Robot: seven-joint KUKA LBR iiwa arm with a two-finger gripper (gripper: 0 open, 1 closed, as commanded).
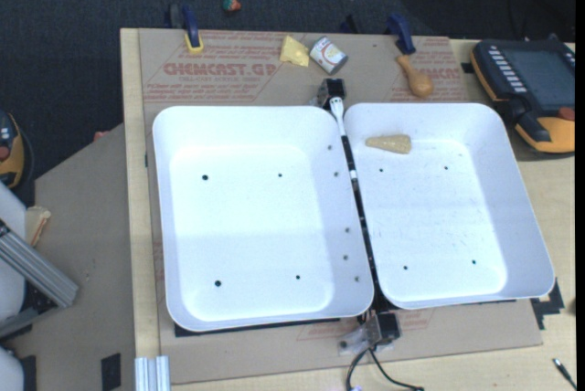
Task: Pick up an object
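Note:
A small tan, elongated object (388, 143) lies in the right white bin (512, 197), near its far left corner. The left white bin (183, 197) stands beside it, the two touching along their inner rims.
On the brown board behind the bins lie a yellow wedge (294, 52), a small white and grey block (328, 56) and a wooden-handled piece (414, 76). Blue clamps (190, 26) hold the board's far edge. A black and orange pendant (535, 88) sits at the right.

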